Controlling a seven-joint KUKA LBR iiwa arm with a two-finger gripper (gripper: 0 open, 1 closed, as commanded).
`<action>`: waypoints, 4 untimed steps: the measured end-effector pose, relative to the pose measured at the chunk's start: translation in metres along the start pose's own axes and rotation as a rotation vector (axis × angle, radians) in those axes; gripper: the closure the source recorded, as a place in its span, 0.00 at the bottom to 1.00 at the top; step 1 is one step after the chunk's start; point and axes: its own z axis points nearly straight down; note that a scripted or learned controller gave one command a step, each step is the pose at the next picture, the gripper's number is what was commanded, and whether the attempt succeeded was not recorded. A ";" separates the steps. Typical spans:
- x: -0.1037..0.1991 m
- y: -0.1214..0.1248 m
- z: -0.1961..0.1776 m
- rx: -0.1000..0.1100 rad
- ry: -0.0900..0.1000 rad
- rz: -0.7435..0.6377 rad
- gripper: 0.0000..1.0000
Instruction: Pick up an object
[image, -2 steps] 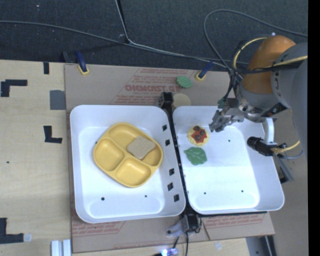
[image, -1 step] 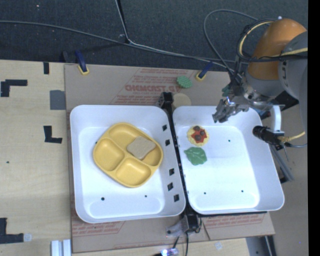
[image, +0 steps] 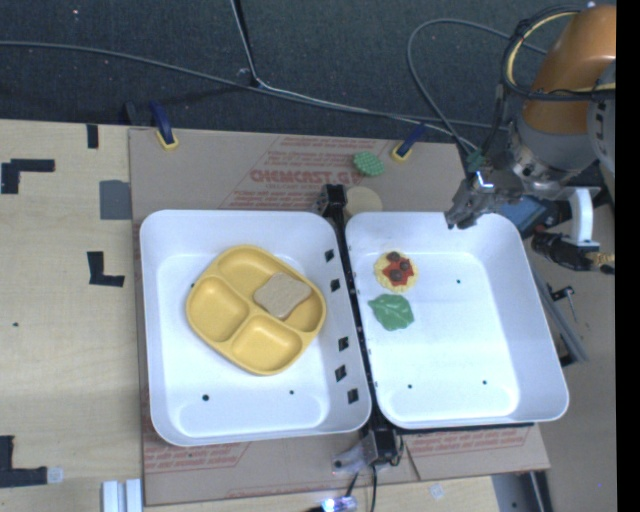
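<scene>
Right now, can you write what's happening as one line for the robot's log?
claw: over right bin's back edge | pizza toy, green leaf: right bin | bread slice: on yellow tray, left bin

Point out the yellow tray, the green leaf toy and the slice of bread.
yellow tray (image: 225, 306): camera view, its left compartment.
green leaf toy (image: 392, 311): camera view, middle of the leaf.
slice of bread (image: 282, 293): camera view, centre of the slice.
</scene>
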 end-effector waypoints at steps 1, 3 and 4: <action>0.053 0.011 0.015 0.007 0.003 -0.004 1.00; 0.165 0.005 0.019 0.007 0.003 -0.006 1.00; 0.211 0.010 0.037 0.008 0.002 -0.004 1.00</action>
